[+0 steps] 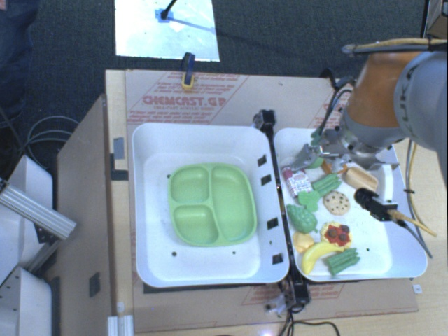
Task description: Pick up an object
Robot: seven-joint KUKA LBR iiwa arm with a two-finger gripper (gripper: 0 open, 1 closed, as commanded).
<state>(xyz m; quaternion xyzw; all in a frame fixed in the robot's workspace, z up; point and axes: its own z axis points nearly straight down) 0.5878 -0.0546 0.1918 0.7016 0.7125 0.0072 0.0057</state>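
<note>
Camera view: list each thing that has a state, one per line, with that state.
Green tray: upright in the left bin, compartments bare.
Banana: lying in the right bin, near its front edge.
Cookie: lying flat.
Pizza slice: lying flat beside the banana.
Hand: low over the right bin's back corner; open or shut cannot be told.

Toy foods heaped in the right bin (pixel 402 261): yellow banana (pixel 316 254) near the front, round cookie (pixel 337 202), green bean pods (pixel 342 260), pizza slice (pixel 338 234), hot dog (pixel 360 178) farther back.
</note>
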